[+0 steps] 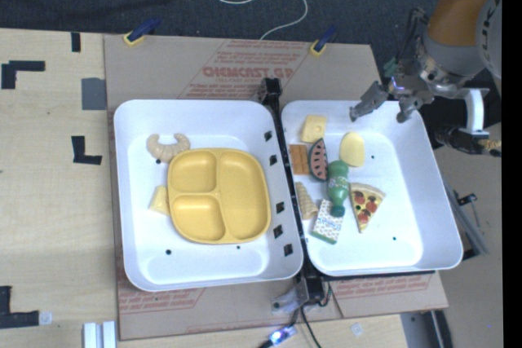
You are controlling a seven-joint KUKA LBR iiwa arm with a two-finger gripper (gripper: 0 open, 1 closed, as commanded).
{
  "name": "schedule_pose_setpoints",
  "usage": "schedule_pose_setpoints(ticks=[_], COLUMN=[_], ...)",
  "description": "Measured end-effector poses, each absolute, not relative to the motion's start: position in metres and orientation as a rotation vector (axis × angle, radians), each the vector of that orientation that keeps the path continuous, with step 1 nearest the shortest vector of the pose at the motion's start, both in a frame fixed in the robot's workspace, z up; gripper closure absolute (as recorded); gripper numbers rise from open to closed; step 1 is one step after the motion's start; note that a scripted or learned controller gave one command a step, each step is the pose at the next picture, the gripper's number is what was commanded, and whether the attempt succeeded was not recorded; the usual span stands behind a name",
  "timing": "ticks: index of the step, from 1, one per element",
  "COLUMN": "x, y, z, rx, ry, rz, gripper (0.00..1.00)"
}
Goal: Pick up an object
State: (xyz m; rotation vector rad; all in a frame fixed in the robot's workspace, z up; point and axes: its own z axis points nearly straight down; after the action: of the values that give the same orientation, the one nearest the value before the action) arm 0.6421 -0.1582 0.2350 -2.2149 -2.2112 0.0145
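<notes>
White plastic forms 2 shallow bins side by side on a cardboard sheet [245, 69]. The gripper [383, 103] hangs over the far edge of the right bin [424, 200], at the end of the grey arm [457, 28] with its orange band. Its 2 fingers are spread wide apart and pinch nothing; one dark fingertip [359, 110] points toward the bin's middle and the other sits by the bin's far right rim.

Just below the open fingers, nearest of all, lies a pale yellow lemon-like piece [352, 148]. Left of the gripper and slightly nearer the camera sits a yellow cheese block [313, 129]. Further below are a watermelon slice [318, 159] beside an orange cracker [298, 160], then a green bottle [338, 188] lying under the lemon piece. A pizza slice [366, 205] rests just beside the bottle, on the side under the gripper. Farthest from the fingers in this bin are a small teal and white carton [328, 222] and a waffle cone [306, 200], touching each other.

Well off to the gripper's left, the left bin [134, 126] holds a yellow divided plate [218, 195], a tan croissant [167, 146] at its far corner, and a yellow wedge [159, 200] tucked against its left edge.
</notes>
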Motion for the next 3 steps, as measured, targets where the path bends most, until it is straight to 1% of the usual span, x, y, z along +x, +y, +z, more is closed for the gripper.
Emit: schedule_pose_setpoints(ticks=[1,2,3], x=[0.645,0.652,0.656], y=[-0.158,-0.157,-0.155], z=[0.244,0.183,0.137], rx=[-2.219,-2.215,-2.215], ry=[-2.222,-2.222,-2.222], rz=[0.002,0.008,0.007], gripper=[0.0,0.0,0.0])
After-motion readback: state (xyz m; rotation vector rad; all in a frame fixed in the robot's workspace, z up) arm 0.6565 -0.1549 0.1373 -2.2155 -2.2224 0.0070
